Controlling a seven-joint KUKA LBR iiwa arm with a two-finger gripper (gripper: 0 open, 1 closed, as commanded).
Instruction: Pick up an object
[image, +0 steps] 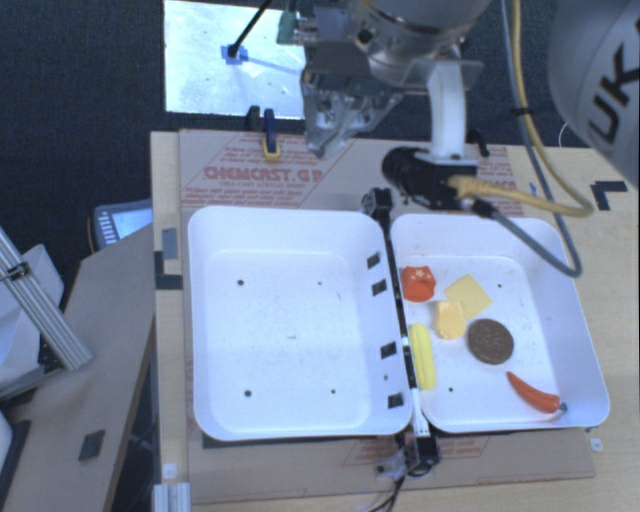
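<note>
My gripper (326, 128) hangs high at the top of the camera view, above the cardboard behind the left bin (215, 235), with nothing visible between its fingers. The right bin (560, 260) holds several objects. A red-orange tomato-like piece (418, 283) lies near the divider. Beside it are a pale yellow flat wedge (468, 296) and a small yellow block (450, 320). A brown round disc (490, 341) sits in the middle. A yellow corn-like piece (423, 357) lies along the left wall. A red chili pepper (533, 393) rests near the front right.
Black clips (383, 290) run along the divider between the bins. Printed cardboard (260, 172) lies behind the bins, with a yellow clamp (270, 140) on it. A metal rail (40, 310) leans at the left, off the bench.
</note>
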